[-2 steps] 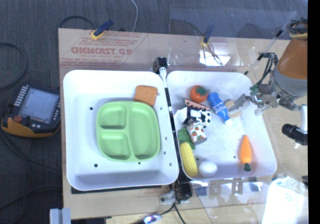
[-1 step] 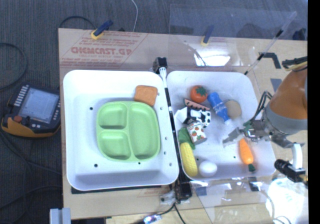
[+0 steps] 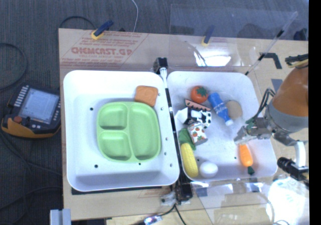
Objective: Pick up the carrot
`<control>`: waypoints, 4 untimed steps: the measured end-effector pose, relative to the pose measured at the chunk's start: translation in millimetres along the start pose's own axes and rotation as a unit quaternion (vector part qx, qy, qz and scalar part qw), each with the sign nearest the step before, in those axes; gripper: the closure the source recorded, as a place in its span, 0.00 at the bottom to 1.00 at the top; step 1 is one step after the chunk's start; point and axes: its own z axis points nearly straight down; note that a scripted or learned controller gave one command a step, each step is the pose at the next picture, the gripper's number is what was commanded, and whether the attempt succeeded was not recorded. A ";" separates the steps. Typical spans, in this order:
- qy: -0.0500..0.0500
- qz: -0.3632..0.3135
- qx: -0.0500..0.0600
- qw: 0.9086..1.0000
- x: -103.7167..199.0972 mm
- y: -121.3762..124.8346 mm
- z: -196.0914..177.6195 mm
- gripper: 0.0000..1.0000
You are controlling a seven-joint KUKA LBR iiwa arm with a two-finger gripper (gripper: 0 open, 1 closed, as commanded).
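Carrot (image 3: 246, 156) lies in the right bin (image 3: 251, 88), close to its near right corner, orange body pointing away from the near rim, green stub toward it. Gripper (image 3: 252, 134) sits just beyond the carrot's far end, above the bin floor by the right wall; its fingers look slightly parted with nothing between them, though the view is too coarse here to be sure. Along the same bin's near edge: white egg (image 3: 208, 170) and corn cob (image 3: 188, 158) near the left corner. Farther in, a patterned small box (image 3: 198, 133), a black-and-white cow toy (image 3: 200, 116), a blue bottle (image 3: 219, 106), and a tomato (image 3: 199, 93) toward the far edge. Left bin (image 3: 80, 88) carries a green divided plate (image 3: 129, 131) at centre and an orange bread slice (image 3: 146, 95) at its far right corner
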 end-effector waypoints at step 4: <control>0.000 0.099 -0.004 0.995 12.0 -9.0 31.5 0.00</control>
